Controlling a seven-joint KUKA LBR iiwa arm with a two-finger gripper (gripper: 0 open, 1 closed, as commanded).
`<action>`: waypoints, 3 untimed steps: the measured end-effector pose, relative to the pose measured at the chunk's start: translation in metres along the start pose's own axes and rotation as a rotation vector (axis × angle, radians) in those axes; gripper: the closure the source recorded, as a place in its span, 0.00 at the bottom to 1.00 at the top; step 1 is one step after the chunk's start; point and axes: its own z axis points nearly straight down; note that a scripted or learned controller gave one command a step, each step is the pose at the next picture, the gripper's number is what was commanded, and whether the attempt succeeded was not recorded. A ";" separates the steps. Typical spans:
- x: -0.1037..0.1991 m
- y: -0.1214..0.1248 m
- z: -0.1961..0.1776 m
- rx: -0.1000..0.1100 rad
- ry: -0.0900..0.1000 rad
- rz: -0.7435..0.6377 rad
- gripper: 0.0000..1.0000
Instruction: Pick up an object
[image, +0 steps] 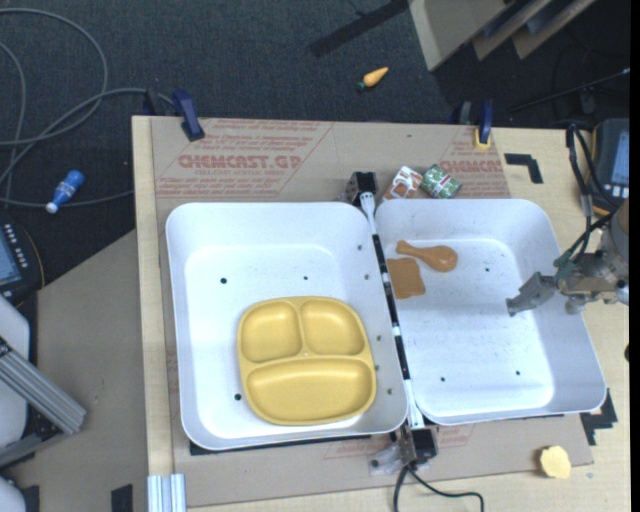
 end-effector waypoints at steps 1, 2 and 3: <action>0.075 0.017 0.033 0.005 0.005 -0.008 0.00; 0.078 0.081 0.121 0.002 0.000 -0.003 0.00; 0.078 0.155 0.131 -0.007 -0.002 -0.004 0.00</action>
